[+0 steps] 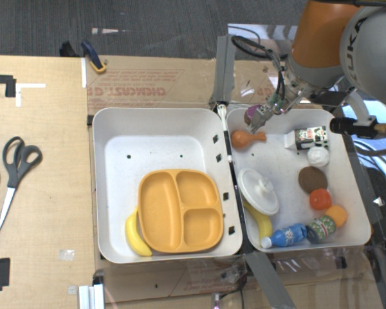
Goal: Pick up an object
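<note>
Objects are crowding the right bin (pixel 360 234): an orange drumstick-shaped toy (pixel 246 138) lying at the far left corner, a small purple item (pixel 251 114) just beyond it, and a white box (pixel 309 137), brown ball (pixel 312 178), red and orange fruits, a blue bottle (pixel 288 235), a white lid (pixel 260 192) and a banana spreading toward the near edge. The hand (pixel 265 114) is hovering over that far left corner, beside the purple item and just above the drumstick toy; whether its fingers are apart or together I cannot tell, and nothing is visibly sitting between them. The arm (pixel 334 24) is reaching in from the right. A descent here is risking a strike on the bin wall or a pinch between two neighbouring pieces. The purple item is staying half hidden behind the hand. In the left bin (pixel 116 172), a yellow divided plate (pixel 180 210) is covering most of a second banana (pixel 135 235). Scissors (pixel 14 169) are lying on the bench (pixel 38 237).
</note>
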Robot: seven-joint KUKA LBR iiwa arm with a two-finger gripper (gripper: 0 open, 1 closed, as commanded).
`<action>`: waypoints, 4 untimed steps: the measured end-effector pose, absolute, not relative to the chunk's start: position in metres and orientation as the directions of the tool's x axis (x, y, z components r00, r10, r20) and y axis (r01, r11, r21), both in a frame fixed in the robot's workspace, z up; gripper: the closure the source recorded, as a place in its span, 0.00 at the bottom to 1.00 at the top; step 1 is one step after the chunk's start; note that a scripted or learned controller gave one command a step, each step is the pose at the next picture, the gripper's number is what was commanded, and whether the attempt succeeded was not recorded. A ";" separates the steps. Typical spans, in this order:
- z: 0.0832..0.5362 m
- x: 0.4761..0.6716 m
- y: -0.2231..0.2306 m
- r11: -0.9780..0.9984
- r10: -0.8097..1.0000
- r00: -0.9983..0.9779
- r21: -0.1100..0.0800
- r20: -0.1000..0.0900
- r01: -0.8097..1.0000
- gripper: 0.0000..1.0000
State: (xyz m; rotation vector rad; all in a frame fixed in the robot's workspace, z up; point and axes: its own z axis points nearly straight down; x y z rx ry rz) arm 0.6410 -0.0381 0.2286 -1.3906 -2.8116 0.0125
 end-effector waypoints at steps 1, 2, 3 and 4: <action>0.274 0.652 -0.023 0.502 0.865 -0.502 -0.005 0.000 0.865 1.00; 0.336 0.640 -0.047 0.488 0.873 -0.488 -0.005 0.000 0.873 1.00; 0.272 0.613 -0.007 0.447 0.895 -0.447 -0.008 0.001 0.895 1.00; 0.286 0.660 0.002 0.399 0.917 -0.399 -0.006 0.000 0.917 1.00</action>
